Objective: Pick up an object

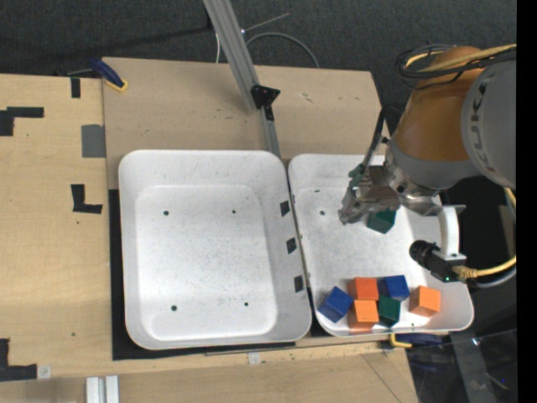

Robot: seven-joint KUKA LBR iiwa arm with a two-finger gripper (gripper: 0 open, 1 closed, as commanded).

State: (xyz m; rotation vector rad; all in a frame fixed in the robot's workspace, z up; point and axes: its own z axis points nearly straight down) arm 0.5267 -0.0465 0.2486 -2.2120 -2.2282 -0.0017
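Note:
My gripper (362, 206) hangs over the upper middle of the right bin (323, 225), below the orange-banded wrist. A dark green block (384, 221) shows right at the gripper's lower right side, partly covered by it; whether it is gripped or just lying beside it cannot be made out. Along the bin's near edge lies a cluster of blocks: a blue one (336, 302), an orange one (366, 289), a second blue one (394, 287), another orange one (365, 312), a green one (388, 310) and an orange one (426, 300) at the far right.
The left bin (201, 250) sits next to the right one, sharing a raised divider (289, 233). A slanted metal pole (239, 49) crosses above the bins' far edge. A black cable fitting (432, 259) hangs off the arm over the right bin's right side.

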